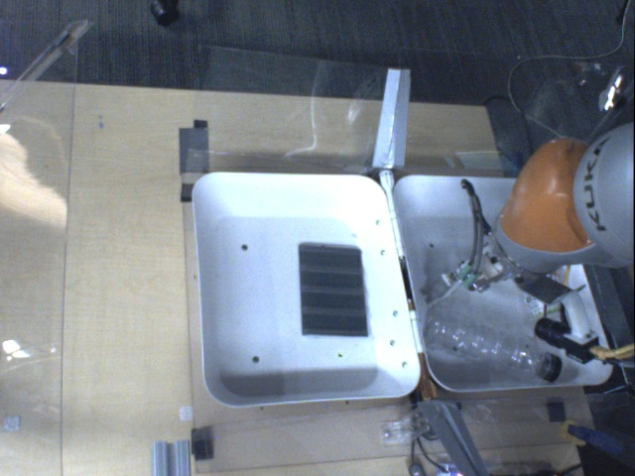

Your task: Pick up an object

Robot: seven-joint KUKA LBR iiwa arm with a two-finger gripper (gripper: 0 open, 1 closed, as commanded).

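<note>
1. Two shallow white bins sit side by side on the pale wooden desk (109, 296): the left bin (228, 266) and the right bin (437, 216), their inner walls touching along a thin divider.
2. On the floor of the left bin lies a dark ribbed rectangular panel (333, 289), flat, roughly central and apart from all the walls.
3. In the right bin a clear plastic bottle (491, 346) lies on its side near the front wall, with its dark cap (549, 368) pointing to the view's right.
4. The arm (556, 211) reaches in from the right over the right bin, its orange band broad and rounded below the grey shell.
5. On the grey shell, at the frame's right edge, the letters "KU" can be read, running vertically; the rest of the word is cut off.
6. The hand (474, 278) hangs low over the middle of the right bin, just behind the bottle, with a dark cable curving above it. Whether its tips are spread or pressed together cannot be told, and nothing can be seen pinched between them.
7. A metal bar (392, 117) stands behind the bins, at the joint between them.
</note>
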